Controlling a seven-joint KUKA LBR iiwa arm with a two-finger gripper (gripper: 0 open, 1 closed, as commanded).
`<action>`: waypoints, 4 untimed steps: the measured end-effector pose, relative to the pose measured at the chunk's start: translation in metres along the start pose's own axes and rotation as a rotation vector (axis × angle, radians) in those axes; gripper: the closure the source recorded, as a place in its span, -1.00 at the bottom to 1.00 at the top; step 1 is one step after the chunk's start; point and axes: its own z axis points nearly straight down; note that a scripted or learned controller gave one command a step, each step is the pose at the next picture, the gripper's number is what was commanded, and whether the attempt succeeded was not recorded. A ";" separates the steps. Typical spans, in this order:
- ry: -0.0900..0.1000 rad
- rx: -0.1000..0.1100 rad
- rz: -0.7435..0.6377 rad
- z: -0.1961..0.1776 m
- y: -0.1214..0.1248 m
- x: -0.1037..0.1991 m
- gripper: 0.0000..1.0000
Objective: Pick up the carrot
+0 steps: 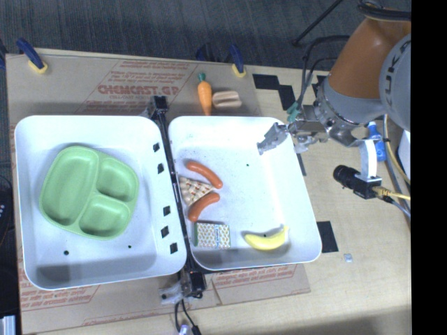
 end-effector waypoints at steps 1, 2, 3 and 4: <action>0.002 0.002 0.349 0.185 0.042 0.049 -1.00; 0.003 0.004 0.345 0.175 0.042 0.049 1.00; -0.001 -0.003 0.187 0.132 0.028 0.000 1.00; 0.000 -0.002 0.202 0.055 0.027 -0.029 1.00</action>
